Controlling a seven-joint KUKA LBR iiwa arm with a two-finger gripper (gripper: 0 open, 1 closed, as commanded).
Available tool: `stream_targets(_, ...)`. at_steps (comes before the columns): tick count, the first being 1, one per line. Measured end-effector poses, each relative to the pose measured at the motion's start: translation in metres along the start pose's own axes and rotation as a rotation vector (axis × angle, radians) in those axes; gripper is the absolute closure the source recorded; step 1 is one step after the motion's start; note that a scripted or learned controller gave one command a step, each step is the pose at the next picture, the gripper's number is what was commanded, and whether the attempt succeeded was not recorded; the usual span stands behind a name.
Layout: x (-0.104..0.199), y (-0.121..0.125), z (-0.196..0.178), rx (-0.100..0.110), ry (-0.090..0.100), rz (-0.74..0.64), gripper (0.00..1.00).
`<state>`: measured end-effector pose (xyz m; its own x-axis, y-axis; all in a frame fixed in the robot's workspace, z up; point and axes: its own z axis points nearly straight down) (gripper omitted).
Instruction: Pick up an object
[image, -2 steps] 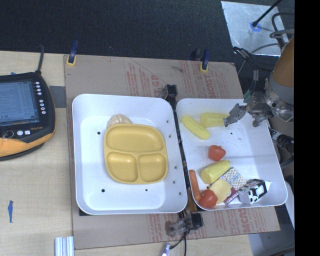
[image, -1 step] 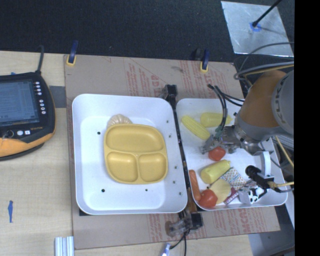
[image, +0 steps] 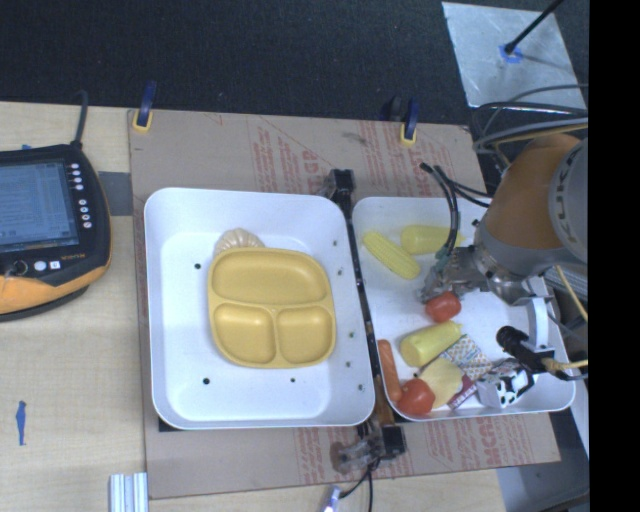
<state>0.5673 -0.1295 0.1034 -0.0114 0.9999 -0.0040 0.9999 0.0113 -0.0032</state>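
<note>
Brown cardboard (image: 250, 150) with unreadable red print covered the pale wood desk (image: 60, 400) under the right bin (image: 560, 400); dark carpet (image: 250, 50) lay beyond. Inside that bin, the hand (image: 445, 285) met a small tomato (image: 442, 306); its grip could not be judged.

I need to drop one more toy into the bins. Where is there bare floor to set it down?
The left white bin has bare floor all around the yellow divided plate, widest on its left and along the front. The right white bin is crowded: yellow corn cob, red tomato, orange carrot, and the hand over its middle.
</note>
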Motion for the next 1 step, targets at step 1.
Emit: stream_targets(1,0.0983,-0.0052,-0.094,-0.001,0.005,0.004,1.0)
